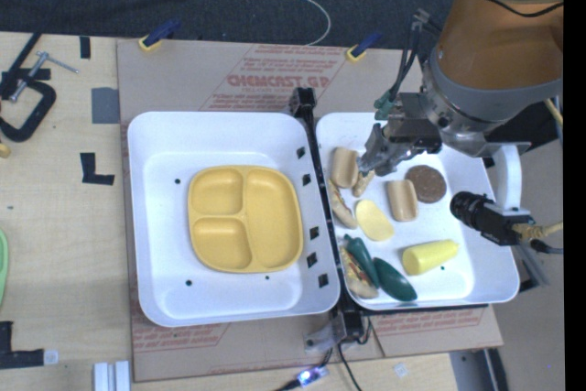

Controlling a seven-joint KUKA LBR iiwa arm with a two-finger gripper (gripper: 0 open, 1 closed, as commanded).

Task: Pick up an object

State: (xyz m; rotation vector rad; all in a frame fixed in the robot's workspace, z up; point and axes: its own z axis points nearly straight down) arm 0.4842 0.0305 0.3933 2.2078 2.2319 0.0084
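The right bin [494, 288] holds several toy food pieces. A tan bread-like piece [343, 167] lies at its left, and a second tan piece [400, 200] sits beside a brown round disc [427, 183]. A pale yellow slice [374, 220] lies mid-bin, a yellow wedge [428, 256] lower right, and dark green pieces [383, 274] by the front wall. My gripper [370, 164] hangs low over the bin's upper left, between the two tan pieces and just right of the first. Nothing is visibly held.
The left bin [156, 142] carries a yellow divided plate [245, 218]. The arm's grey and orange body [504, 23] covers the right bin's far corner. A black camera mount [481, 213] juts over the bin's right side. Clamps [23, 101] lie at the far left.
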